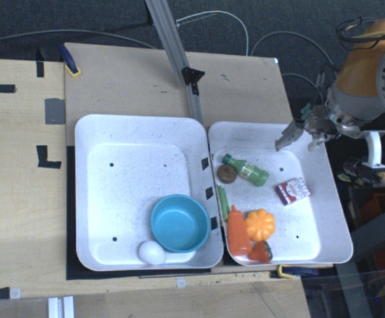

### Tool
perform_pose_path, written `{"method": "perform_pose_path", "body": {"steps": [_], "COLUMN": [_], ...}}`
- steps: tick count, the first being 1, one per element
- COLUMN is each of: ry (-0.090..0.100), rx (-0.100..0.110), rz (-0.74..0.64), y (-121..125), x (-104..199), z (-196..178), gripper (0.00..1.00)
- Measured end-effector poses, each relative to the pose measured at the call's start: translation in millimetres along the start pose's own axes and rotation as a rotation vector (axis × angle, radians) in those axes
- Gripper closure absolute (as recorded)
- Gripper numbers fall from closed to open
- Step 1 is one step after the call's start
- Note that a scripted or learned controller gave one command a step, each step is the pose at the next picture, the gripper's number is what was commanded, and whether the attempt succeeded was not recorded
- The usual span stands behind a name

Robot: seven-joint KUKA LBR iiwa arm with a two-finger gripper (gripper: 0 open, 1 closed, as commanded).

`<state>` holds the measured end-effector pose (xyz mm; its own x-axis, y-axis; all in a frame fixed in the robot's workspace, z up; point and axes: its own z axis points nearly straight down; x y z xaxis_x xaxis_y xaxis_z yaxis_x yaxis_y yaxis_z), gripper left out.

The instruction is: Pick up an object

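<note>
My gripper [300, 142] hovers over the far right corner of the right bin [325, 240], open, with nothing between its fingers. In that bin, left of and nearer than the gripper, lie a green bottle [246, 170] and a small brown ball [227, 173]. A red and white box [292, 191] lies just below the gripper in the view, apart from it. Near the front sit an orange pumpkin [260, 224], an orange-red bottle [237, 231], a small red item [262, 251] and a thin green stick [222, 203] by the left wall.
The left bin [112, 177] holds a blue bowl [179, 222] and a white ball [152, 251] at its front. A grey pole [172, 38] slants over the bench behind the bins. Cables lie at the back.
</note>
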<state>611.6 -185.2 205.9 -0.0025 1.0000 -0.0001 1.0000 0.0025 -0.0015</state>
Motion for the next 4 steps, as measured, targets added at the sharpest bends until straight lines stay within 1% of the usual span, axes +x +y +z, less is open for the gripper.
{"method": "perform_pose_path", "body": {"steps": [1, 2, 3, 4], "ry": [0.0, 0.001, 0.0, 0.0], "rx": [0.0, 0.006, 0.005, 0.001], "rz": [0.0, 0.0, 0.001, -0.001], "y": [0, 3, 1, 2], "x": [0, 7, 8, 9], "z": [0, 62, 116, 103], "gripper": [0.0, 0.0, 0.0, 1.0]}}
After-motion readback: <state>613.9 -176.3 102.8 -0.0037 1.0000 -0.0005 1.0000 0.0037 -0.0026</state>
